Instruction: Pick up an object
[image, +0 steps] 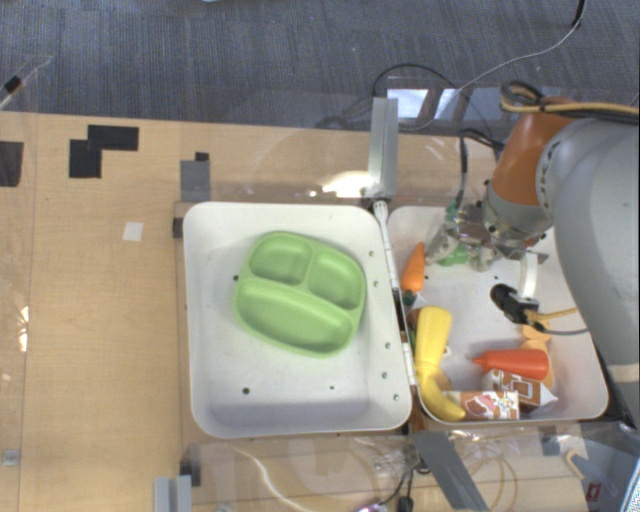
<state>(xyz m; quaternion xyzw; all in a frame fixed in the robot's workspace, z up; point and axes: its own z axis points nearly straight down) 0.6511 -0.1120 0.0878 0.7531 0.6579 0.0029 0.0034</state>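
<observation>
Arm: grey, reaching in from the right; its orange band sits above the far end of the right bin
Gripper: low over the far part of the right bin, near the back wall; how far it is open cannot be told from this slant; nothing can be seen to be held
Green piece: small, just at the gripper's left side; whether the two touch cannot be told
Orange piece: lies against the right bin's left wall, left of the gripper and apart from it
Yellow piece: long, running along the same wall from the bin's middle to its near left corner; well apart from the gripper
Orange-red piece: lies across the near half of the right bin, right of the yellow piece
Small carton: brown and white, at the near wall, just under the orange-red piece
Left bin: holds a green divided plate, lying flat near its middle; the arm is nowhere over it
</observation>
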